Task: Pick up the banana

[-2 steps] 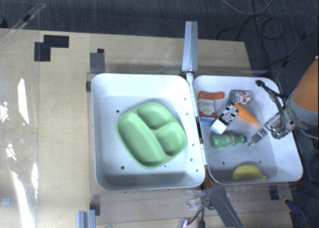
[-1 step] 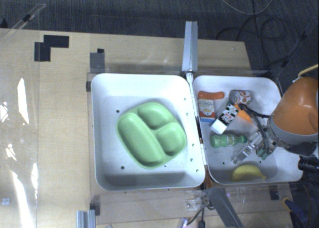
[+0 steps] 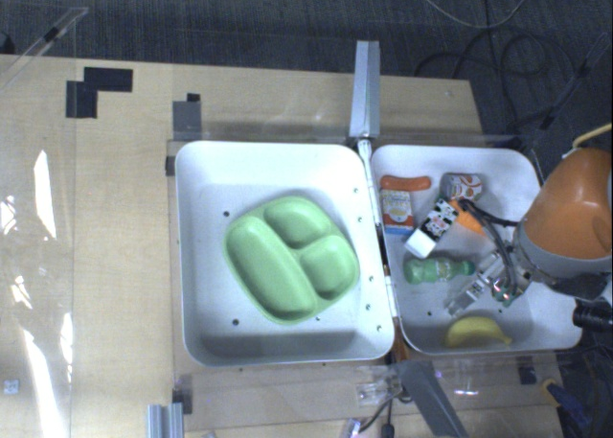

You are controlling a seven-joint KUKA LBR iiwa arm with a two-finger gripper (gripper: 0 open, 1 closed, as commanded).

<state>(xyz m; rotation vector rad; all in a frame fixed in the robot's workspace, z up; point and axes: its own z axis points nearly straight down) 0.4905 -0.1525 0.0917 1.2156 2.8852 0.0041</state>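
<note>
- Right bin (image 3: 551, 326): the approach is best made near its lower wall, clear of the green bottle (image 3: 436, 269).
- Banana (image 3: 477, 332): seen low in frame, lower part of right bin, lying flat.
- Gripper (image 3: 484, 285): just above banana, nothing seen held; finger spread cannot be told. Should be lowered centred across the fruit.

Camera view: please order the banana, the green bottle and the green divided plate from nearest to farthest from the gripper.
From the gripper:
1. Banana, just below it, right bin's bottom edge.
2. Green bottle, to its left, same bin.
3. Green divided plate, far left, in the left bin.
</note>
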